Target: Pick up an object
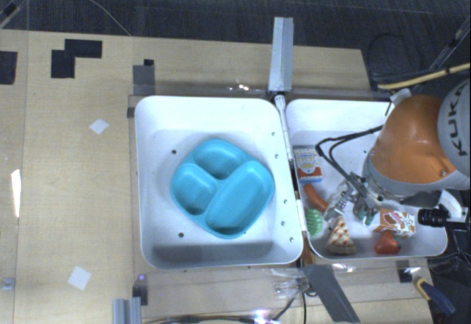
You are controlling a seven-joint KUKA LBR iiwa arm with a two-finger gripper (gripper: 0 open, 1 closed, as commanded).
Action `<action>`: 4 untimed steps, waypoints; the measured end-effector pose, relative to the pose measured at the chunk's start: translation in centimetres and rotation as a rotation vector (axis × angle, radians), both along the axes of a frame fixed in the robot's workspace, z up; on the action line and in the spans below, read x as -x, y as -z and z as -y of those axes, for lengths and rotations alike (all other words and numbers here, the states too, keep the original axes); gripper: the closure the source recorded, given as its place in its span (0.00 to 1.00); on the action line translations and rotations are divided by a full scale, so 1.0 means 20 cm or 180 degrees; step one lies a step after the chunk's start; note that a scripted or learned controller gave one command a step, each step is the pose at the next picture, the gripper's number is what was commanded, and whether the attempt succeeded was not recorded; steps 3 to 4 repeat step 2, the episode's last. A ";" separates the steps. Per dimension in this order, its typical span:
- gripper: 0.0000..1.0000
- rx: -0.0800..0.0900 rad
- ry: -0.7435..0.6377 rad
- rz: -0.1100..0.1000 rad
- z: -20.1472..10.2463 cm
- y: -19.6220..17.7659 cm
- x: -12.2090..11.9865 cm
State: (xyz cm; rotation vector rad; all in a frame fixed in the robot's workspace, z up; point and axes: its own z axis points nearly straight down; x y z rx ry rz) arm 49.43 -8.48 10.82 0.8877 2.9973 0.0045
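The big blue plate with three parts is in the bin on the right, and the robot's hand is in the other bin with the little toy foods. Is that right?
Nearly. The blue plate lies in the left bin, not the right. The camera view shows it there, with its three compartments. The gripper is over the right bin, among the small toy foods, as you said.

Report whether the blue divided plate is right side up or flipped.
Right side up: the blue divided plate shows three hollow compartments facing the camera, in the left bin.

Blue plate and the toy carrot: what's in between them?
In the camera view, between the blue plate and carrot lie the white bins' adjoining rims.
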 end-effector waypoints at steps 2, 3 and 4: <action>1.00 -0.0016 0.1348 -0.0021 0.17 -0.89 0.03; 1.00 -0.0016 0.1348 -0.0021 0.17 -0.89 0.03; 1.00 -0.0016 0.1348 -0.0021 0.17 -0.89 0.03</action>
